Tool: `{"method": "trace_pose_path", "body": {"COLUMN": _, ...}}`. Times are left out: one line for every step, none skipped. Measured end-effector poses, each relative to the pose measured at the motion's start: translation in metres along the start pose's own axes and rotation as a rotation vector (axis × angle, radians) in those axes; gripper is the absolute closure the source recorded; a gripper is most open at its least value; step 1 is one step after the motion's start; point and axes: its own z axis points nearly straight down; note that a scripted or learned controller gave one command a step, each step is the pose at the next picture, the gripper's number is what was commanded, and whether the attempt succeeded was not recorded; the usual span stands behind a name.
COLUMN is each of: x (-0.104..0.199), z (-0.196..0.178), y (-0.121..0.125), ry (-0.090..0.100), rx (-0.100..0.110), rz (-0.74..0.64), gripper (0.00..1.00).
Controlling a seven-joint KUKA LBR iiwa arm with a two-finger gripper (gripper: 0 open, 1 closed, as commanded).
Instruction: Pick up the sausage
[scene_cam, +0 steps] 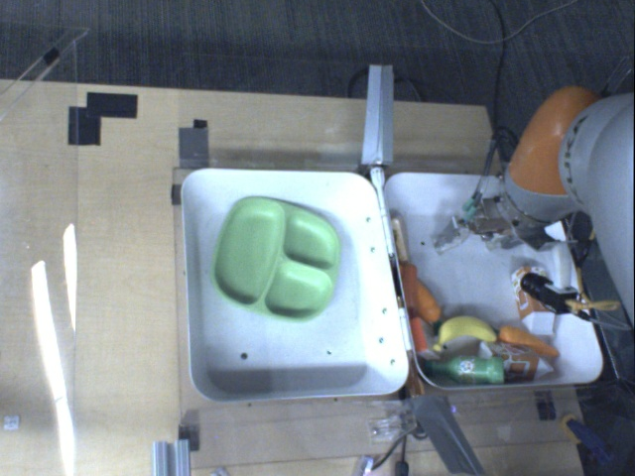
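- Camera view, looking down at a slant: a pale wooden desk (109, 296) with two shallow white bins side by side, and a metal bar (379, 117) standing at the seam between them.
- In the left bin (198, 365): one green divided plate (278, 256), a little up and left of the middle, apart from every wall.
- In the right bin (437, 196): things crowded along the left wall and the near edge.
- Against that left wall: the reddish-orange sausage (424, 305), lying at a slant, its lower end just beside a yellow banana (466, 329).
- Above the sausage, along the same wall: a thin pale stick (399, 241).
- Along the near edge: a green bottle (464, 370) on its side, just below the banana.
- To the right of the bottle: an orange carrot (528, 342), with a brown-and-white packet (526, 284) above it, near the right wall.
- Reaching in from the right: the grey arm (595, 157) with its orange band.
- Over the upper middle of the right bin: the pincer (474, 224), pointing left.
- Open or closed: cannot tell from this angle.
- Pincer well apart from the sausage, up and to the right of it.
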Motion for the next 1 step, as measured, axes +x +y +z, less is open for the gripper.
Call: {"method": "trace_pose_path", "body": {"x": 0.0, "z": 0.0, "y": -0.0001, "ry": 0.0, "rx": 0.0, "rz": 0.0, "gripper": 0.0}}
